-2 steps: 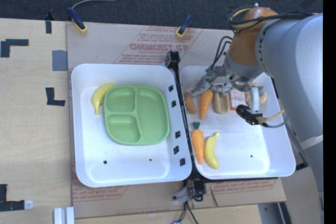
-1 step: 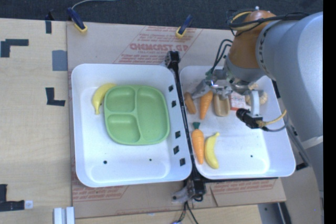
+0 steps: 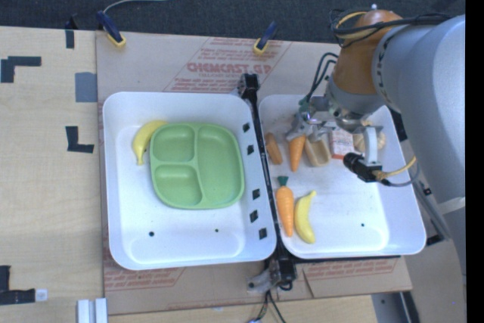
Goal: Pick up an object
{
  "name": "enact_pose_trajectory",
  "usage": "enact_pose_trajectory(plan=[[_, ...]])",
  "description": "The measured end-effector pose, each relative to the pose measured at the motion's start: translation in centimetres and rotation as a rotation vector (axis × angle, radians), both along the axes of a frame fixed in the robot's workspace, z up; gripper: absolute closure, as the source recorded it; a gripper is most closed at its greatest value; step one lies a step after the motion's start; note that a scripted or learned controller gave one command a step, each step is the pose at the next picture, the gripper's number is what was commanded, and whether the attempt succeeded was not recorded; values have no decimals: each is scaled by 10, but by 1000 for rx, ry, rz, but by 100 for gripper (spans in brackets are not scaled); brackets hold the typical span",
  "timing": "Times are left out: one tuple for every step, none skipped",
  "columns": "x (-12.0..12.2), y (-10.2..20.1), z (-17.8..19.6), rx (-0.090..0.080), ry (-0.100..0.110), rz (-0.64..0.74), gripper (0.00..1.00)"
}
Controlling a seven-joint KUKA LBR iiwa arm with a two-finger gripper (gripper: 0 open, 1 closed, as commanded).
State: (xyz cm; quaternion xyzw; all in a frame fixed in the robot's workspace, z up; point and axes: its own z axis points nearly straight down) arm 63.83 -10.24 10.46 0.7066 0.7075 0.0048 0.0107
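Grey arm with its gripper [image 3: 316, 125] low over toy food in the right white bin [image 3: 393, 234].
Whether the claw is wide or narrow cannot be told. Beneath it lie an orange plastic carrot [image 3: 296, 151] and a brown bread-like piece [image 3: 316, 153]; a second carrot [image 3: 284, 209] and a yellow banana [image 3: 304, 217] lie nearer the front.

A green divided plate [image 3: 198, 166] is seen lying in the left white bin [image 3: 128, 238], with a yellow banana [image 3: 144, 138] touching its upper left edge. Both bins are set on a cardboard sheet [image 3: 212, 64] held by two yellow-and-blue clamps [image 3: 112, 29] on the wooden surface [image 3: 45, 200].
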Motion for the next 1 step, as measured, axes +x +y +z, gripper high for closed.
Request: enact_pose_trajectory(plan=[[-18, 60, 81, 9, 20, 2, 100]])
